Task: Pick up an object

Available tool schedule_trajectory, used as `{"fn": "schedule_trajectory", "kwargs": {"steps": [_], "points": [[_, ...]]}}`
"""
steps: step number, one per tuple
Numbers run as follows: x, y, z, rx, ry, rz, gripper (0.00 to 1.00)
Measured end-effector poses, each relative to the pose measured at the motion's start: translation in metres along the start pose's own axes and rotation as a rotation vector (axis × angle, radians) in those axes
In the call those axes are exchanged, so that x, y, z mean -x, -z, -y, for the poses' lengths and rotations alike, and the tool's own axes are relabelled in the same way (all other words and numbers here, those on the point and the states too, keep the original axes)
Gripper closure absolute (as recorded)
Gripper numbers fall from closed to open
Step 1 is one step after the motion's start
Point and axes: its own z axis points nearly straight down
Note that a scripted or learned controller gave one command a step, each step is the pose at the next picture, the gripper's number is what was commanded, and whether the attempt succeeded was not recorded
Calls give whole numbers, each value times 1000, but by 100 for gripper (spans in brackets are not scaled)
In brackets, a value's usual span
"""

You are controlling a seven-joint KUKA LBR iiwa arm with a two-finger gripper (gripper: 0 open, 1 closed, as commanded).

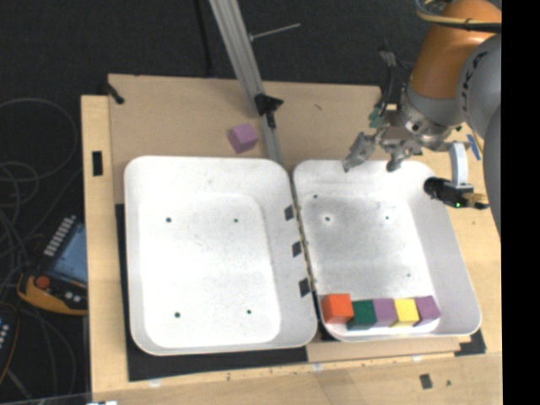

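The gripper [371, 160], fingers spread and empty, hangs upper right, so the approach seems unstarted: it must descend to the blocks [381, 310] at lower right.

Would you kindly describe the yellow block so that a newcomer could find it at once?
Look at the right-hand white bin, then along its near edge, where five blocks sit in a row. The yellow block is fourth from the orange block, flanked by two purple ones.

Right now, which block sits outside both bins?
The lone purple block on the bench behind the left bin; the other five line the right bin's front edge.
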Motion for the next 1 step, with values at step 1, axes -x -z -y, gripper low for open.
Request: {"fn": "schedule_trajectory", "kwargs": {"steps": [1], "points": [[-54, -63, -2, -3, -1, -4, 0]]}}
